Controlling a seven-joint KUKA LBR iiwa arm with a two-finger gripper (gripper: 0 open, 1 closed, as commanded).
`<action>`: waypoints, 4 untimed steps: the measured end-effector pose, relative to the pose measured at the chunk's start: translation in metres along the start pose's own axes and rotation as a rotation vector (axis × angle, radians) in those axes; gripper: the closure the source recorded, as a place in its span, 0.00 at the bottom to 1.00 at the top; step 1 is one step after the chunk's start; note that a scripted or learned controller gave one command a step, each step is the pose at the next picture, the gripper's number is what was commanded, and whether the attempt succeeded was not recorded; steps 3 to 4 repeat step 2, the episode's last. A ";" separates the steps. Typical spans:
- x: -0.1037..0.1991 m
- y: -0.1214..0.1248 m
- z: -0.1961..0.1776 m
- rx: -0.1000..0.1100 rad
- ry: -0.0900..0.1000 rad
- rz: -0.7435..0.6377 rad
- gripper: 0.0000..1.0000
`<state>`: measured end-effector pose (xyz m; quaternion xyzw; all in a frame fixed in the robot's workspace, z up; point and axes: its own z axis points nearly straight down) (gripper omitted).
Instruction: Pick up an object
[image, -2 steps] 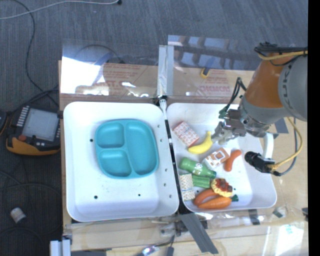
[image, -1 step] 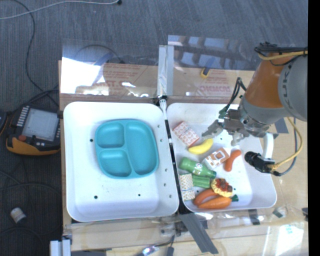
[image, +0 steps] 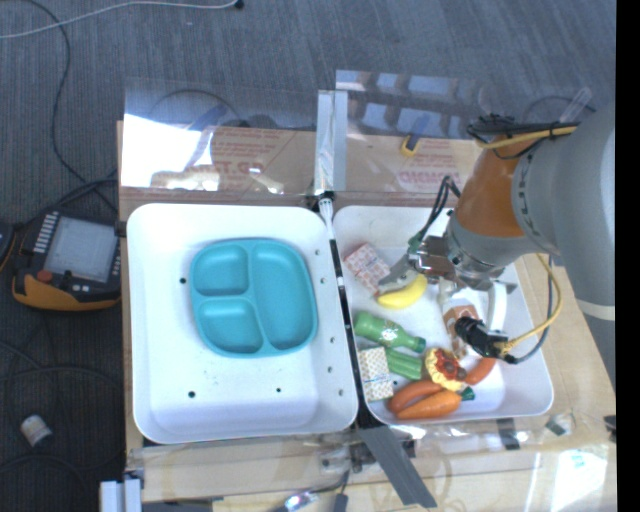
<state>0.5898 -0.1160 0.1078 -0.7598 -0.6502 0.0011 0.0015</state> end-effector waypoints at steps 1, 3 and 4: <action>0.001 -0.001 -0.007 0.005 0.002 -0.001 1.00; 0.073 -0.005 -0.087 0.000 -0.001 -0.221 1.00; 0.073 -0.005 -0.087 0.000 -0.001 -0.221 1.00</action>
